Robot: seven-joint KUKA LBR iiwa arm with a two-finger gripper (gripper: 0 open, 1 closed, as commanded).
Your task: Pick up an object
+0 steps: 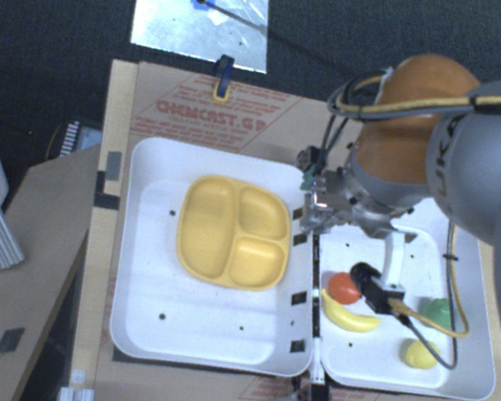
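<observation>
1. The gripper (324, 205) on the grey arm hangs over the far left corner of the right white bin (474, 370). I cannot tell whether it is apart or together.
2. Nearer in that bin lie a yellow plastic banana (350, 318), a small red round fruit (342, 284) just beside it, a yellow lemon-shaped piece (420, 354) and a green piece (441, 311).
3. This looks like the approach step, with nothing grasped. The next move calls for centring over one piece and then descending.

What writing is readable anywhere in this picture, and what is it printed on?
"CHEMCAST GP": large red letters on the cardboard sheet behind the left bin.
Smaller red lines above that: too blurred to read.
Red print on the cardboard's near edge: too blurred to read.
Dark letters on the grey arm: only partly visible, not readable as a whole.
</observation>
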